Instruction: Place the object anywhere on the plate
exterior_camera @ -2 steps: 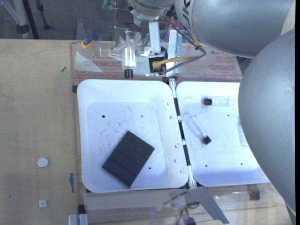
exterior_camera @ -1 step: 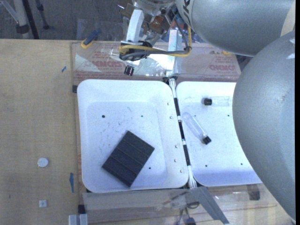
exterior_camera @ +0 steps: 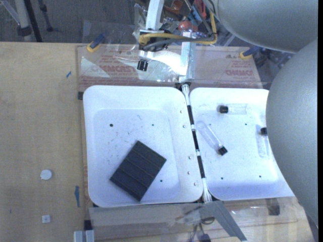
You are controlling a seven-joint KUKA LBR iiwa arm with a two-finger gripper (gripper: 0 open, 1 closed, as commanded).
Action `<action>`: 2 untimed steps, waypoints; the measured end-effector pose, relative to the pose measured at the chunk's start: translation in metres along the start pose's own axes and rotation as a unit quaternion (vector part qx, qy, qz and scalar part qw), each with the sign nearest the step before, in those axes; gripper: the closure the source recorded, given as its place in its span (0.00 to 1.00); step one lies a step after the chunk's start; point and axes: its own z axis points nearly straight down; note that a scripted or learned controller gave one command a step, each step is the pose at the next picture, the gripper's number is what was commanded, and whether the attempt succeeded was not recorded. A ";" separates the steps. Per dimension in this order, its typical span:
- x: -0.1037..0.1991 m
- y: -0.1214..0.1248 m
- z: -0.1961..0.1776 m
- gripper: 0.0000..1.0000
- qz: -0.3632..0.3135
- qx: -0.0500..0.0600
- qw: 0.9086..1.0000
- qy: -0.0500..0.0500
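Note:
A dark ribbed rectangular plate (exterior_camera: 138,169) lies at a slant on the floor of the left bin (exterior_camera: 101,102). In the right bin (exterior_camera: 242,180) lie clear tubes with black caps: one near the divider (exterior_camera: 212,138), one at the back (exterior_camera: 231,109), and one by the arm (exterior_camera: 262,135). My gripper (exterior_camera: 152,32) hangs above the bench's back ledge, behind the left bin and far from the plate. A small black piece with something clear and shiny (exterior_camera: 143,64) sits just below it; whether the gripper holds it is unclear.
The grey arm (exterior_camera: 298,125) covers the right bin's right side. Cardboard sheets (exterior_camera: 222,72) lie along the back ledge. A yellow cable (exterior_camera: 161,35) loops at the wrist. The wooden bench (exterior_camera: 35,135) spreads to the left with a small white disc (exterior_camera: 46,174).

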 end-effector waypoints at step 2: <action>-0.002 0.000 0.098 1.00 -0.044 0.004 0.999 -0.002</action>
